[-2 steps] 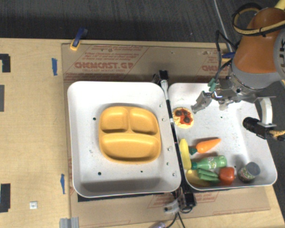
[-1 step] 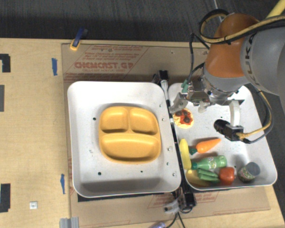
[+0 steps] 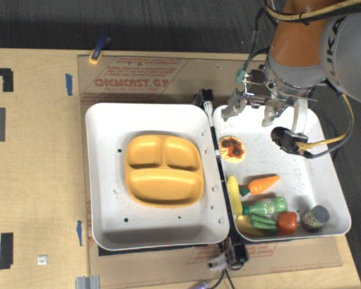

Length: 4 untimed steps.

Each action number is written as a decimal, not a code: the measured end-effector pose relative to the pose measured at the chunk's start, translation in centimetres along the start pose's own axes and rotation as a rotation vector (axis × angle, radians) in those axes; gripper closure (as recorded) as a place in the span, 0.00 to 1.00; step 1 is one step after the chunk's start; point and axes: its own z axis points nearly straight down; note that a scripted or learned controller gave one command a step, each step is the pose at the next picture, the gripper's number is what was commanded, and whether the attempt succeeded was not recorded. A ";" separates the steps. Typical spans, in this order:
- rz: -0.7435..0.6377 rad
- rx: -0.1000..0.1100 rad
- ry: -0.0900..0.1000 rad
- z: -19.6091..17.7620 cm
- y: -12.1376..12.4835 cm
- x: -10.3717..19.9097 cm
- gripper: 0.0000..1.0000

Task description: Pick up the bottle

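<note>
Green bottle [image 3: 265, 208] seen lying on side near front edge of right bin [image 3: 332, 179], among toy food. Yellow divided plate [image 3: 164, 168] placed in left bin [image 3: 102, 179]. End effector [image 3: 251, 109] poised above right bin's far edge, fingers spread, nothing gripped.

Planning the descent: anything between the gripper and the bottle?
Nothing visible. The gripper hovers over the right bin's far end; the green bottle lies at the near end, with the carrot just beyond it and a tomato touching it.

Arm over the right bin
Green bottle [image 3: 265, 208] lies just below the carrot [image 3: 263, 183]; gripper [image 3: 251, 113] hangs open, well above it.
</note>
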 end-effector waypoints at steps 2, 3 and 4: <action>0.216 0.003 0.000 7.9 -5.6 -2.1 1.00; 0.068 0.000 0.000 9.7 -3.4 4.3 1.00; 0.014 0.004 0.000 9.7 -5.9 -5.2 1.00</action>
